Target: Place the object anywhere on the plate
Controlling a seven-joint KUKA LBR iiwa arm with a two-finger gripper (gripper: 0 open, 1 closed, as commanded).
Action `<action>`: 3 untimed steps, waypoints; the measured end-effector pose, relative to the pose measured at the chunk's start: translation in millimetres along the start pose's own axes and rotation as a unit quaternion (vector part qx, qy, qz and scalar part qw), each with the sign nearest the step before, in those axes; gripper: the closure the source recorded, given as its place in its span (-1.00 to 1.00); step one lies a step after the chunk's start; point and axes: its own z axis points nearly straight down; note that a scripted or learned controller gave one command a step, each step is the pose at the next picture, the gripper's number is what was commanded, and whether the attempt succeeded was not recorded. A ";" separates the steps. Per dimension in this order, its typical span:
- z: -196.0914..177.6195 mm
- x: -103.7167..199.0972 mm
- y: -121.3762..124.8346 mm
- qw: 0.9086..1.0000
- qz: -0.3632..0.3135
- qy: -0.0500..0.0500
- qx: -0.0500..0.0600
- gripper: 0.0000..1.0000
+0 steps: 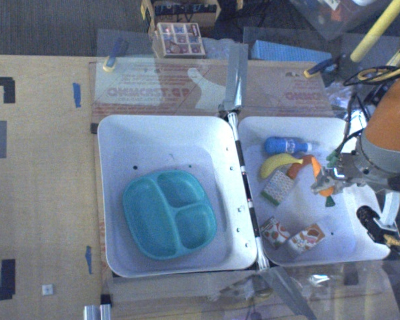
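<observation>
A teal divided plate point(170, 212) lies in the left bin point(113, 139), a little left of its middle, with nothing on it. My gripper point(325, 182) hangs low over the right bin point(360, 245), near its right side. It sits directly over an orange carrot-like piece with a green tip point(328, 195), which it partly hides. Whether that piece is gripped cannot be made out. The plate lies far to the gripper's left, across the wall between the two bins.
The right bin also holds a blue bottle point(287, 145), a yellow banana point(280, 163), another orange piece point(299, 170), a speckled green-and-white box point(278, 187) and two small cartons point(275, 233) point(307, 238). Black cables point(373, 222) hang at the bin's right edge.
</observation>
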 end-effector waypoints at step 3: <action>-63.9 216.8 -3.8 0.981 -0.193 0.000 -0.001 1.00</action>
